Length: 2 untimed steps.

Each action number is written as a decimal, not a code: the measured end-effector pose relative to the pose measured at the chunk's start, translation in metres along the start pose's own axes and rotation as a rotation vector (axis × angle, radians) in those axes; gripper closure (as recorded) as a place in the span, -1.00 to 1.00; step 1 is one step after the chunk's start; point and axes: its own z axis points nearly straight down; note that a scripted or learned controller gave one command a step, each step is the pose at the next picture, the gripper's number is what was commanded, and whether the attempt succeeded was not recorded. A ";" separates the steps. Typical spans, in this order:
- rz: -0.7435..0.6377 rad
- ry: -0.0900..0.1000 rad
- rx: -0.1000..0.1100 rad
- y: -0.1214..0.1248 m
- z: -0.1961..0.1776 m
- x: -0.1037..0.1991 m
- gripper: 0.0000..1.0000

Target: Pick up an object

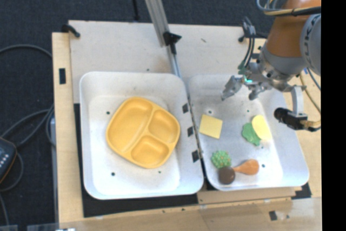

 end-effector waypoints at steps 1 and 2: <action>0.003 -0.002 0.006 0.000 0.063 -0.005 -1.00; 0.003 -0.002 0.006 -0.002 0.115 -0.006 -1.00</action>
